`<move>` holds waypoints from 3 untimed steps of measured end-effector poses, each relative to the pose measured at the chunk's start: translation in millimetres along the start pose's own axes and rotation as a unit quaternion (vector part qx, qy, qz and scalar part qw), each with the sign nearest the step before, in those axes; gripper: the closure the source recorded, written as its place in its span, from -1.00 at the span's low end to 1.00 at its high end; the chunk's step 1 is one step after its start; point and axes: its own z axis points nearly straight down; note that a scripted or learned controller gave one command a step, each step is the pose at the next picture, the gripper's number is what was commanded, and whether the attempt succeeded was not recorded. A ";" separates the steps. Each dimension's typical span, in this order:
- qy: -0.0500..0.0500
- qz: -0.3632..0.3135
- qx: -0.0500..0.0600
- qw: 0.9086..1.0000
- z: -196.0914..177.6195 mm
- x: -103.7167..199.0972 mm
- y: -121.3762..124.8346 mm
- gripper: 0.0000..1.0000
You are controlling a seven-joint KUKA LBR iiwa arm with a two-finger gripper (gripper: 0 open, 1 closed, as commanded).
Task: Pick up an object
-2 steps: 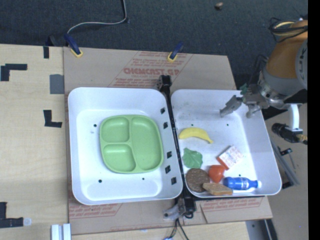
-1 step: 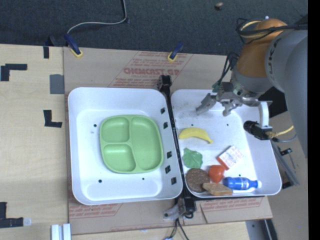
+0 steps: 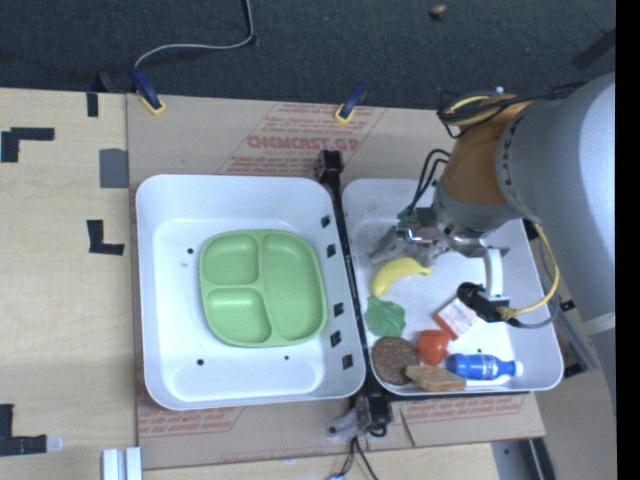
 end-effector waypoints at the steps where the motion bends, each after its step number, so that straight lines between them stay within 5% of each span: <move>1: 0.000 0.000 0.000 1.000 -9.4 -0.1 -0.3 1.00; 2: 0.000 0.000 0.000 1.000 -9.2 -0.1 -0.3 -1.00; 3: -0.001 0.001 0.000 1.000 -75.3 -75.5 -46.4 -1.00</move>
